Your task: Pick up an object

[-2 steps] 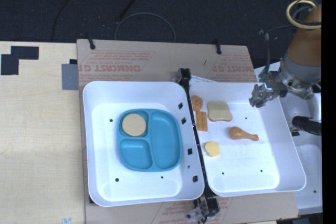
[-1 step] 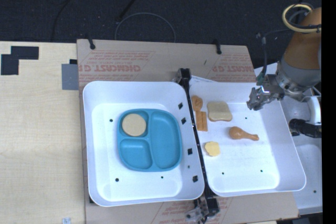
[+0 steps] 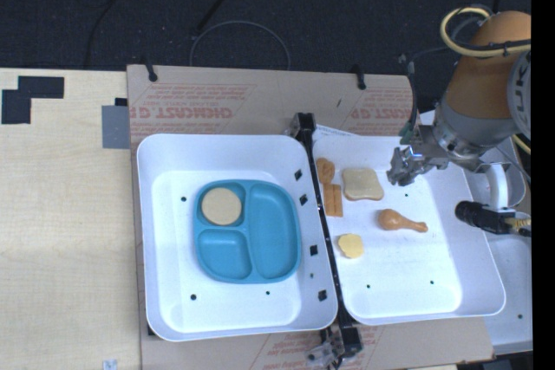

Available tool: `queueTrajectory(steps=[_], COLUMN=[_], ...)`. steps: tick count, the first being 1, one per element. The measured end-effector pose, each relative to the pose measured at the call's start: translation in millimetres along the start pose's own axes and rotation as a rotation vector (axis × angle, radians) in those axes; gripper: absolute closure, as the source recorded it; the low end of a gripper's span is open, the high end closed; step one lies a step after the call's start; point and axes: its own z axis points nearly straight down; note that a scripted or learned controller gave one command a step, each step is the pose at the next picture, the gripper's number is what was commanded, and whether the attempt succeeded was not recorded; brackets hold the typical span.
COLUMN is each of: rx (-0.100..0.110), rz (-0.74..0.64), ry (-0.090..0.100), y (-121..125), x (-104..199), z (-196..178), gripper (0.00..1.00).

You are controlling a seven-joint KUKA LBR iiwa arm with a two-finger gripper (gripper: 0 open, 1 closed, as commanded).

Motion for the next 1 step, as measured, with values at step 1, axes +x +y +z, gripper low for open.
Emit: queueTrajectory(steps=[1], rx=[0.002], rz=[0.0], ry=[0.001], y=[-25.6], x=[54.5], z=[-0.2], gripper=[1.0])
